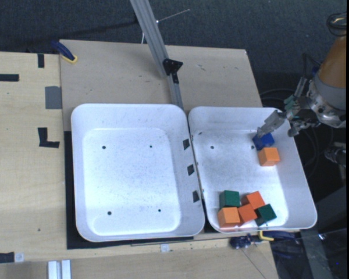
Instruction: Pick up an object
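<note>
The right bin holds several small blocks. A blue block lies near its upper right part, with an orange block touching it just below. My gripper reaches in from the right at a slant, its tip right at the top of the blue block. Near the front wall sits a cluster: a green block, an orange block, another orange block and a dark green block.
The left bin stands beside the right one. A grey metal pole slants down from the top to the gap between the bins. The arm's orange band is at the right edge.
</note>
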You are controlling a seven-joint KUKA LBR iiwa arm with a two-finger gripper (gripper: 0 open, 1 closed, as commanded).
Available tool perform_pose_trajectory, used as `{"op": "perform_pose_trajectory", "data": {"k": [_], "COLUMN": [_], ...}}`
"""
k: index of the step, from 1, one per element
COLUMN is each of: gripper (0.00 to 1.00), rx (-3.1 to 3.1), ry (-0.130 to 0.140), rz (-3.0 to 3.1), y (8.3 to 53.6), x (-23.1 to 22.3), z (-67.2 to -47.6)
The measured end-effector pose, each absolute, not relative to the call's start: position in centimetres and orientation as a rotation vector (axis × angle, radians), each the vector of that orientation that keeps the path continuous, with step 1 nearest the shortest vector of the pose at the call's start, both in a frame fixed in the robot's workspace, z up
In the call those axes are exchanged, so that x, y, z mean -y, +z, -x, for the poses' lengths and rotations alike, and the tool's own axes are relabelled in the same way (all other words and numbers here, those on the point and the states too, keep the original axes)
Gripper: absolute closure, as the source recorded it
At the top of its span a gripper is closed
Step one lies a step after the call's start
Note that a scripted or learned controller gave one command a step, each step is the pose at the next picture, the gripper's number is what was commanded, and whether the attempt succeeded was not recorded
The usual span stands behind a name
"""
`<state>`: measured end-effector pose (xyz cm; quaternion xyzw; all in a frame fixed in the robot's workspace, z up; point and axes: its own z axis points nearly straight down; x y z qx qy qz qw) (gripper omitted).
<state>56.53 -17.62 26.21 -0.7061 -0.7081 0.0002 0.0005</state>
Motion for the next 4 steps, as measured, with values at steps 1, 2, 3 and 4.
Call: {"op": "perform_pose_trajectory", "data": {"k": [1,2,3,4], "gripper": [0.00,0.00,0.00,0.00], "rx": [2.224,2.220,2.219,2.226], "ry": [0.001,0.007,0.008,-0.003], "rz": [2.218,2.216,2.217,2.218], "y": [26.2,21.1,15.2,10.2], "x": [17.6,16.9,17.7,17.5], "z": [-56.5,-57.1,-57.2,-57.3]}}
